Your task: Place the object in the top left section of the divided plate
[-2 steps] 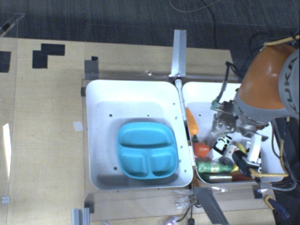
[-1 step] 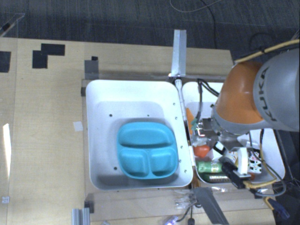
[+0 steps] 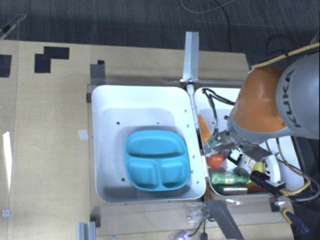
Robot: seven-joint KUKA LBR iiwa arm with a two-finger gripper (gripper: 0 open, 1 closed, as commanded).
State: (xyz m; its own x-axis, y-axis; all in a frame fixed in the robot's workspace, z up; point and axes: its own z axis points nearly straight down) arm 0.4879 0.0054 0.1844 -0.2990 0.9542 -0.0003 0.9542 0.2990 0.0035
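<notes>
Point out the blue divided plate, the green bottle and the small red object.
blue divided plate (image 3: pixel 157 145), camera view, large upper section.
green bottle (image 3: pixel 227 178), camera view, its body.
small red object (image 3: pixel 215 160), camera view, its top.

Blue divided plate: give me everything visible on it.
The divided plate is light blue, looks like matte plastic, a rounded rectangle with raised ridges splitting it into one long section on the far side and two smaller ones on the near side. All three hold nothing. It lies flat, slightly skewed, on the floor of the left bin. Nothing else touches it.
</notes>
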